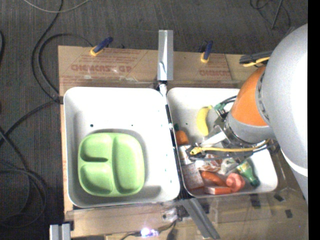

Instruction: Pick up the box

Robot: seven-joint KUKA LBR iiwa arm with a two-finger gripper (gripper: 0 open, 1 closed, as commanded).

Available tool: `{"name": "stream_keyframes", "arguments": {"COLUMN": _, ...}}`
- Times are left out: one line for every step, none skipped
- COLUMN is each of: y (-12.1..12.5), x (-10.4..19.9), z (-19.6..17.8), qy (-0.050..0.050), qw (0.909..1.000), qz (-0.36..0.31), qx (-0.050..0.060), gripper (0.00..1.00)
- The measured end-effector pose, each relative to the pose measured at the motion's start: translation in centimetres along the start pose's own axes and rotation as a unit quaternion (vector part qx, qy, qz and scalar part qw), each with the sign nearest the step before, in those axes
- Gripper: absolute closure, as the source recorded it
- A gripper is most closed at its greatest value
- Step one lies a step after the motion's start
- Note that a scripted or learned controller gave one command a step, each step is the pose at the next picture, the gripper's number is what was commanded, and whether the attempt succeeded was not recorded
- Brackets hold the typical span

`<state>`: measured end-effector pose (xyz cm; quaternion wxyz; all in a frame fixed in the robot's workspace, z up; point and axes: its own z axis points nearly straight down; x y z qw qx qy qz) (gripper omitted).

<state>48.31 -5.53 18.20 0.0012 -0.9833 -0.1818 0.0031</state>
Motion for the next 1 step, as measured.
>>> {"name": "stream_keyframes", "arguments": {"y": 9.95, "x": -3.88, "z": -3.27, "qy": 0.0, "qw": 0.9965, "qz": 0.083, "qx": -0.002, "gripper": 0.0}}
